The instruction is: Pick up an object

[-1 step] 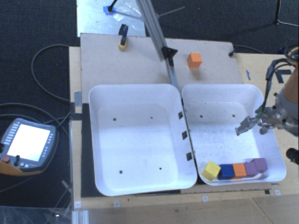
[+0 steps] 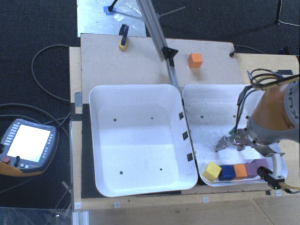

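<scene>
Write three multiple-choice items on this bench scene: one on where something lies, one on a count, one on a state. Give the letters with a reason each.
1. Where do the yellow block, blue block, orange block and purple block lie?
A. Along the near edge of the right bin
B. In the middle of the left bin
C. On the floor by the pendant

2. How many blocks lie in that row?
A. Two
B. Four
C. Six

3. How does the lone orange cube stand relative to the bins?
A. Inside the left bin
B. Stacked on the yellow block
C. Outside both bins, on the board behind them

Answers: 1 A, the row lines the right bin's near wall. 2 B, yellow, blue, orange and purple make four. 3 C, the cube rests on the board beyond the bins' far rims.
</scene>
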Motion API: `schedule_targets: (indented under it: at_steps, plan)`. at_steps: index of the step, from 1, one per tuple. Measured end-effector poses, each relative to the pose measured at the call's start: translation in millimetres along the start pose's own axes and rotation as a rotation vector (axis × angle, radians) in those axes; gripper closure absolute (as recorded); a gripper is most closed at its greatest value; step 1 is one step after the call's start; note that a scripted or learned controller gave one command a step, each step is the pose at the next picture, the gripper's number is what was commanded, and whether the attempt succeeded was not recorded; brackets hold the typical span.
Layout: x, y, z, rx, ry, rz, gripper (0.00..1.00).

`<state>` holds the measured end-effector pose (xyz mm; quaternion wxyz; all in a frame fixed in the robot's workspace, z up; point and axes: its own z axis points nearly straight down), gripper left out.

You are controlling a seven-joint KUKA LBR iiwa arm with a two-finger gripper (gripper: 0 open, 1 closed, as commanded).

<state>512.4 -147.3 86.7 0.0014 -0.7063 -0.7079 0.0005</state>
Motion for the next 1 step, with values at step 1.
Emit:
schedule_targets:
  at_steps: [1]
  plan:
    - [-13.8,-11.4,-41.6,-0.007,-0.003,0.002,0.00]
